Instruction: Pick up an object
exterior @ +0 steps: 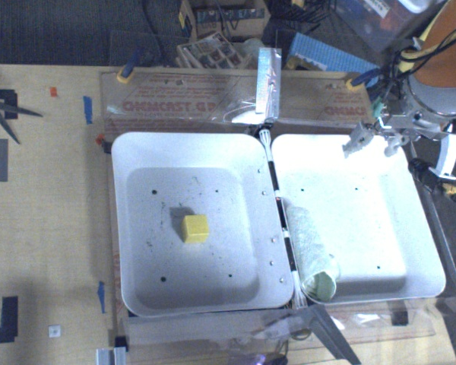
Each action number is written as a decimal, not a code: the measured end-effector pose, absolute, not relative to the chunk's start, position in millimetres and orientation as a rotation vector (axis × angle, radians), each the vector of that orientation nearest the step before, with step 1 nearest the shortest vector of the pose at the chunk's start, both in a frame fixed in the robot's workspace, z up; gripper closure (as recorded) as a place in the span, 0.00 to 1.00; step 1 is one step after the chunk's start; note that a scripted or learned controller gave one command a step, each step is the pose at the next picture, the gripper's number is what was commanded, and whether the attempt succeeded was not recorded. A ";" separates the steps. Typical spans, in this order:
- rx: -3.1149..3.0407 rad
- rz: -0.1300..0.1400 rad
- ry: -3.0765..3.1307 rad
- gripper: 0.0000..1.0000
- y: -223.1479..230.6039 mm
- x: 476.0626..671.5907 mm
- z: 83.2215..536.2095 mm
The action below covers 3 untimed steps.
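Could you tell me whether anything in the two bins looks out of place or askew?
The pale green roll lies on its side against the right bin's left wall, its end at the front corner. The yellow block sits slightly turned in the left bin.

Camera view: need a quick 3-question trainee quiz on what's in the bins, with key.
1. True or false: the yellow block lies in the right bin.
2. Which object rests against the divider side of the right bin?
A. grey-green cylinder
B. red ball
C. blue cup
3. Fill in: the gripper hovers near the ____ edge of the right bin.

Key: 1 false, it lies in the left bin; 2 A; 3 far.
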State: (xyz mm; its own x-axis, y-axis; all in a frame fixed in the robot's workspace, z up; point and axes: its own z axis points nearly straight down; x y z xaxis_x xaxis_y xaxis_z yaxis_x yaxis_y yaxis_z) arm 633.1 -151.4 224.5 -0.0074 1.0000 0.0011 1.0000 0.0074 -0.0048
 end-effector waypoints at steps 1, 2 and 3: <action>-2.210 0.004 -2.227 0.00 -151.4 633.1 224.5; -2.204 0.006 -2.234 1.00 -150.8 635.1 232.6; -2.915 0.013 -1.156 1.00 -117.4 605.0 226.7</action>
State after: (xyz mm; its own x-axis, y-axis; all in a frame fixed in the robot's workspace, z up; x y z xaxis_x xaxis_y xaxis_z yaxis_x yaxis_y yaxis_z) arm 605.0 -117.4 226.7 0.7282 0.6853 -0.0059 0.6853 -0.7283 -0.0081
